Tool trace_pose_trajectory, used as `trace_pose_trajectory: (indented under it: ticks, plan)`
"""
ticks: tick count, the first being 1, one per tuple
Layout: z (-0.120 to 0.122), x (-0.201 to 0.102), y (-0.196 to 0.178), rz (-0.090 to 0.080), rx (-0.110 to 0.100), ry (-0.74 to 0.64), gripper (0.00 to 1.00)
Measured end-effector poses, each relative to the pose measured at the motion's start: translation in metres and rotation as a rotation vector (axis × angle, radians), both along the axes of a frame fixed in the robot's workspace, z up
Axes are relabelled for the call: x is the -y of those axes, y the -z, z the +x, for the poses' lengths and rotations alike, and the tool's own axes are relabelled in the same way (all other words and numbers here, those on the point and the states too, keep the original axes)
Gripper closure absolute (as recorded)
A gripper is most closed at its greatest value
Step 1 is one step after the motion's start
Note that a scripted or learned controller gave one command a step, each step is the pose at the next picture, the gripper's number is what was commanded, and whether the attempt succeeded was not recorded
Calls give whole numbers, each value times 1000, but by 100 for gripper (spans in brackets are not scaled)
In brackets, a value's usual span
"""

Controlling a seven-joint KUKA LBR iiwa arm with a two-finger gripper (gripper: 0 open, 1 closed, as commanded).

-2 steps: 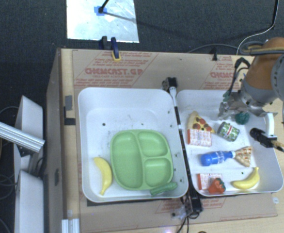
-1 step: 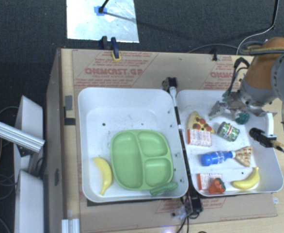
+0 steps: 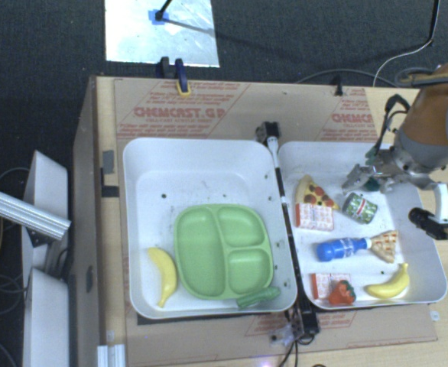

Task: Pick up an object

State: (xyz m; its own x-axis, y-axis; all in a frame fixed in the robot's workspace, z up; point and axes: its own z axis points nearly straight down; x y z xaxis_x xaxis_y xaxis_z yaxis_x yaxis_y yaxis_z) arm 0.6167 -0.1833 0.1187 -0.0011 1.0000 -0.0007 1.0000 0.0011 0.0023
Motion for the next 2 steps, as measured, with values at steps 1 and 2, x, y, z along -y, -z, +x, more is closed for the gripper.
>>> trace_pose_trajectory:
  ticks: [1,2]
  plan:
    - [41,23,13,0,1,-2,0]
    - [42,24,1,-2,3,-5,100]
